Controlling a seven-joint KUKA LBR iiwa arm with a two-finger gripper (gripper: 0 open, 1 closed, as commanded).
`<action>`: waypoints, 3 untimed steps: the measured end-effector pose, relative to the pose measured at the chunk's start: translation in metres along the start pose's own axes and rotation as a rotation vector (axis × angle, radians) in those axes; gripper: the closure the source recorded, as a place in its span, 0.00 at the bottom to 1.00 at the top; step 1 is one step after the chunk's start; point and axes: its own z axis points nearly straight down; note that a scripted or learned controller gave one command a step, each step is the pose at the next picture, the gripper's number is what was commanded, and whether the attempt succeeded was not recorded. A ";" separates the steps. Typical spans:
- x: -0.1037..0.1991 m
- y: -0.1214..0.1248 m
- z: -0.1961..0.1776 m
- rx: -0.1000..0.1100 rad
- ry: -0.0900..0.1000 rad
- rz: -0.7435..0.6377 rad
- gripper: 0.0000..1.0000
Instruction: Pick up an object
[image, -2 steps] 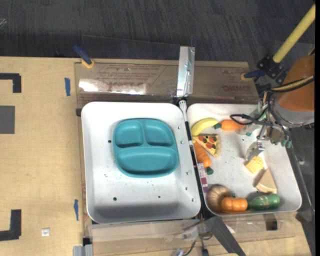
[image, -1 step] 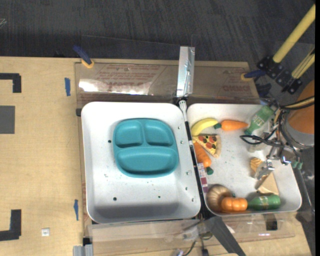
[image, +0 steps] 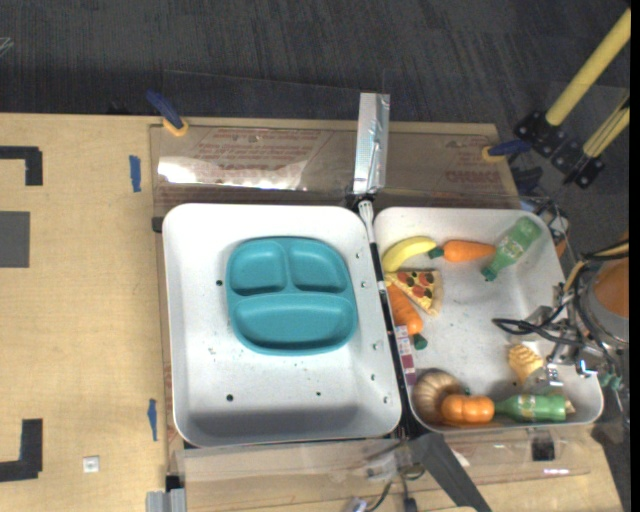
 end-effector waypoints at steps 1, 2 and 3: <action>-0.041 0.009 -0.072 -0.001 0.005 -0.017 0.00; -0.003 0.002 0.001 -0.002 0.003 -0.101 0.00; -0.073 0.015 -0.060 -0.004 0.007 -0.283 0.00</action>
